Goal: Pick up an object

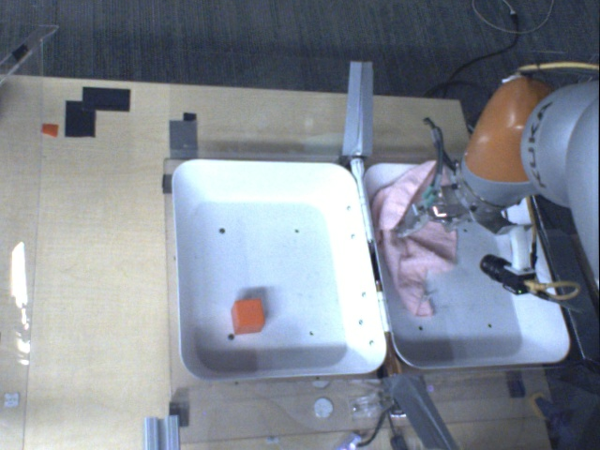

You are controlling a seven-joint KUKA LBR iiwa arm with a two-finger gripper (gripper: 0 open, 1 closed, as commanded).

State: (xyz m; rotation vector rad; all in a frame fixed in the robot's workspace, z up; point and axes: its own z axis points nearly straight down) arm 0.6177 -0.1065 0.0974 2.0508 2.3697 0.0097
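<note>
While the pincer (pixel 424 216) hovers at the pink cloth (pixel 412 242) in the right bin (pixel 487 340), its state unclear, grasping looks underway; next, lift.

Orange block (pixel 248 316) in white left bin (pixel 202 195); pale pink cloth (pixel 412 242) in white right bin (pixel 487 331).

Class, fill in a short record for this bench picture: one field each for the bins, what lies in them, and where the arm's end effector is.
left bin: holds an orange block near its front
right bin: holds a pink cloth, crumpled along its left side
end effector: over the right bin, down at the pink cloth
arm: grey with orange band, reaching in from the right
grasp: unclear
</note>
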